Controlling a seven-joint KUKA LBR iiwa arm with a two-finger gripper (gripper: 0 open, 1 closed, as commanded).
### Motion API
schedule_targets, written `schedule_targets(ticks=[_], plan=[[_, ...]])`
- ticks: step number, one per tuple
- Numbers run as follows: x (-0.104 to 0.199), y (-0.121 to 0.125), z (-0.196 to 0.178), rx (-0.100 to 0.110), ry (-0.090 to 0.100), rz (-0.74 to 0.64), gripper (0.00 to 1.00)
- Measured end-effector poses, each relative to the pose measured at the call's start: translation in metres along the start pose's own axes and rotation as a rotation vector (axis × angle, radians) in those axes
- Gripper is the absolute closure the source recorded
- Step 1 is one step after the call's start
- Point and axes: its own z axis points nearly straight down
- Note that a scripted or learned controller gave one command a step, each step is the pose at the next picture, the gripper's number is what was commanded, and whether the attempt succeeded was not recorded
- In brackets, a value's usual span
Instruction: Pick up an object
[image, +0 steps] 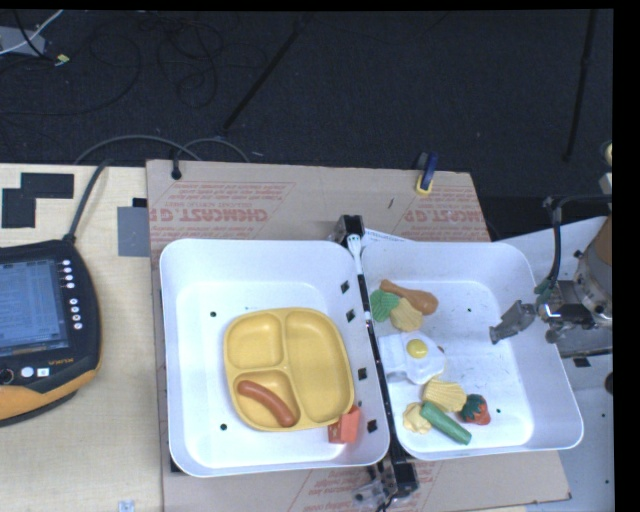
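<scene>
The right bin (520, 268) holds several toy foods along its left side: a brown drumstick (410, 296), a green leafy piece (383, 305), a fried egg (418, 351), a corn cob (445, 395), a green vegetable (446, 424) and a small red fruit (476, 409). My gripper (508, 327) hangs over the right part of this bin, well to the right of the foods and touching none of them. Nothing shows in its grasp. In the left bin (190, 300) a yellow divided plate (300, 350) carries a sausage (268, 401).
An orange-red piece (345, 427) lies at the left bin's right wall beside the plate. A teach pendant (40, 320) rests on the bench at far left. Black clips (352, 232) join the bins along the middle divider. Bare bin floor lies under the gripper.
</scene>
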Motion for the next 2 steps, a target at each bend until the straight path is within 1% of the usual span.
schedule_targets(ticks=[1, 2], plan=[[-0.001, 0.000, -0.010, 0.002, 0.001, 0.000, 1.00], [0.118, 0.027, -0.081, -0.008, 0.002, -0.013, 1.00]])
